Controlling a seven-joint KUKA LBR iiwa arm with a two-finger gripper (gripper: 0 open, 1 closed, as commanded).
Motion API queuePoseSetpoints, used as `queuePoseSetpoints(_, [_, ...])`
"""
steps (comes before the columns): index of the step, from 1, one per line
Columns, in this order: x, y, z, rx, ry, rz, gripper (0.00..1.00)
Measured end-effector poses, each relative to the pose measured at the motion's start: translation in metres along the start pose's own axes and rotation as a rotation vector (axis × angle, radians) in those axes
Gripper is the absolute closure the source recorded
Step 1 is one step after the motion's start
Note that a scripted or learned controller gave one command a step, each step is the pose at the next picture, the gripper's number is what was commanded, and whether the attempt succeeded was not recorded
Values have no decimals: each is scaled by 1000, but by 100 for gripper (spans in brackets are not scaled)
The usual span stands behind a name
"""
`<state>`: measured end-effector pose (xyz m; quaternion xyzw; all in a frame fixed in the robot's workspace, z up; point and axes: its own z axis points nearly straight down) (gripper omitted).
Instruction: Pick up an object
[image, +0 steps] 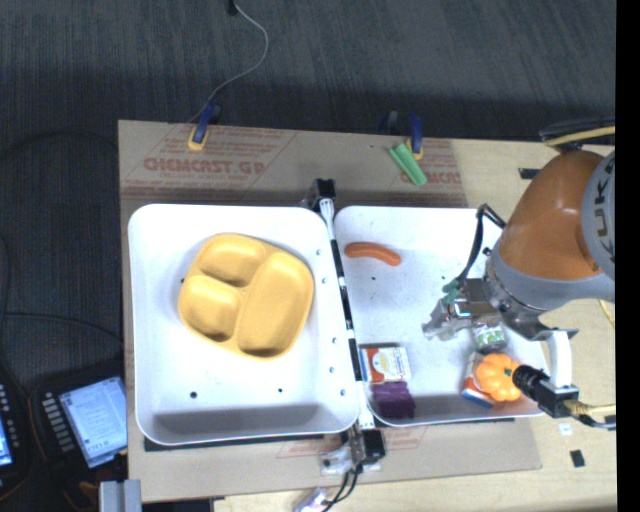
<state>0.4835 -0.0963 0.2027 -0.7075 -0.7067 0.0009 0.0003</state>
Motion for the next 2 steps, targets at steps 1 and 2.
queuePoseSetpoints(1, [-36,95,-10,-3,-1,-2,100])
queuePoseSetpoints(2, [-36,94,-10,-2,-1,-2,0])
